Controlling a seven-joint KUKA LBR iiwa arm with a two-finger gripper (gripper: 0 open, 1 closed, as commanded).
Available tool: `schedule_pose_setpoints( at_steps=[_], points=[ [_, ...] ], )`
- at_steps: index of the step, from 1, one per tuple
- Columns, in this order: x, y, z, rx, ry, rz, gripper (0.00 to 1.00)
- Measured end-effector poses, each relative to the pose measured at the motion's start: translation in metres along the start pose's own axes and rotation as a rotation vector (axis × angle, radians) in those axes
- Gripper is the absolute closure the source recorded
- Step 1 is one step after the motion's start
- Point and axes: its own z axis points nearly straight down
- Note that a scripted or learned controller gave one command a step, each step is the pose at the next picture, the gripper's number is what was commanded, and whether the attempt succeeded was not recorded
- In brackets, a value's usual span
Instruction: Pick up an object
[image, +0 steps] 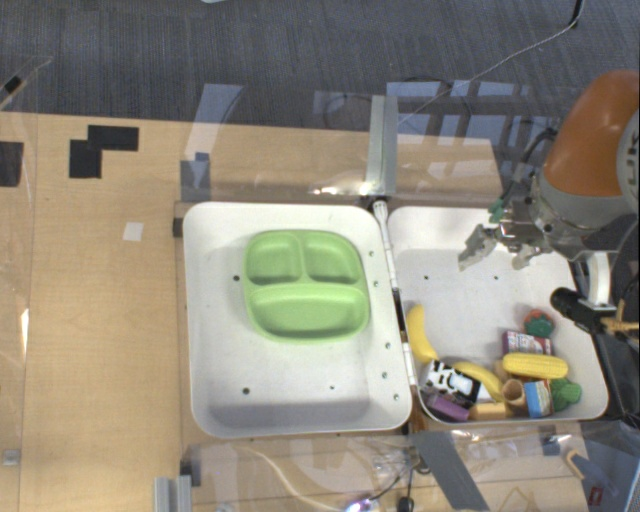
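Jaws (500, 246) spread, gripping nothing, hovering above bare right bin (440, 240) floor | toys, corn cob (535, 366), banana (421, 335) heaped at near edge | green divided plate (304, 284) centred in left bin (215, 320)

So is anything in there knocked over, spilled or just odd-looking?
Nothing looks spilled or broken. The green divided plate lies flat in the left bin. In the right bin, the toys, including a banana and a corn cob, are jumbled together along its near edge, which seems to be just loose piling.
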Motion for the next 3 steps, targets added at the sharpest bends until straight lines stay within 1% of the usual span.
schedule_pose_setpoints(
  at_steps=[1,2,3],
  points=[
    [0.001,0.042,0.025,-0.003,-0.001,-0.232,0.0],
    [-0.046,-0.003,0.123,-0.01,-0.004,-0.147,0.0],
    [0.017,-0.035,0.121,-0.013,-0.002,-0.061,0.0]
  ],
)
